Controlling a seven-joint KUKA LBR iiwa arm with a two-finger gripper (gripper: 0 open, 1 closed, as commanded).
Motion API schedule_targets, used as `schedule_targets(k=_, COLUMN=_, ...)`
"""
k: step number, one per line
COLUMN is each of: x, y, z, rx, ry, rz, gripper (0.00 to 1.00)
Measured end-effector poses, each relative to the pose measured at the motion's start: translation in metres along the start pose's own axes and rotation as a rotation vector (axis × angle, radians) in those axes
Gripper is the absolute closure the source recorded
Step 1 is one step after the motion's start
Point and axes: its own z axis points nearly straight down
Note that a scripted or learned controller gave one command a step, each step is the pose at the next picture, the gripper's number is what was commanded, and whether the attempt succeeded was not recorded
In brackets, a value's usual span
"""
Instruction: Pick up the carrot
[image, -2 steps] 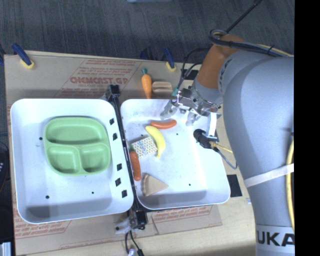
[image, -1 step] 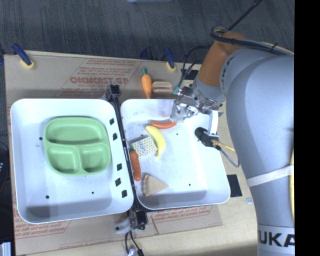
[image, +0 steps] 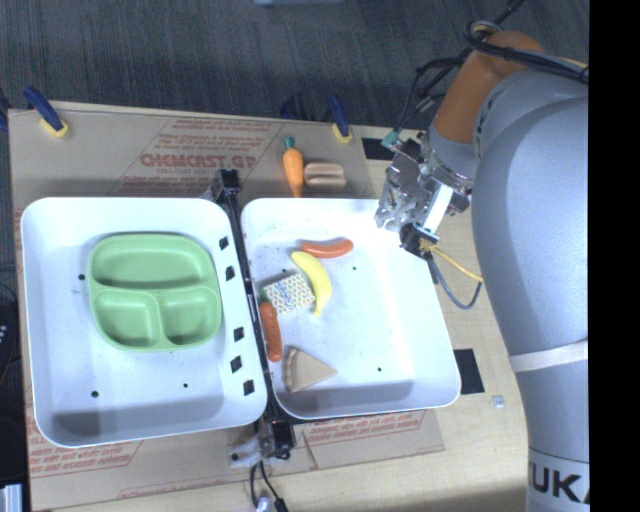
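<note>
Because the carrot (image: 292, 170) lies outside the bins, well left of the pincer (image: 398, 222), whose spread I cannot tell, a descent risks grabbing the nearer sausage (image: 326, 247).

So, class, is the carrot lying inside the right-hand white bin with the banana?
No: the carrot lies on the cardboard behind the right bin, beside a small bun.

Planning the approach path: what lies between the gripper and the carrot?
In the camera view, between the gripper and the carrot lies a small bun-like toy on the bench, beside the carrot, behind the right bin's rim.
</note>
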Motion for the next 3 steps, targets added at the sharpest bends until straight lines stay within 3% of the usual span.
schedule_targets(k=1, x=0.048, y=-0.05, z=-0.002, rx=0.003, ry=0.0, rz=-0.118, gripper=1.0)
schedule_targets(k=2, x=0.087, y=-0.107, z=0.008, rx=0.003, ry=-0.002, rz=-0.094, gripper=1.0)
schedule_targets(k=3, x=0.073, y=-0.129, z=-0.114, rx=0.0, ry=0.0, rz=0.051, gripper=1.0)
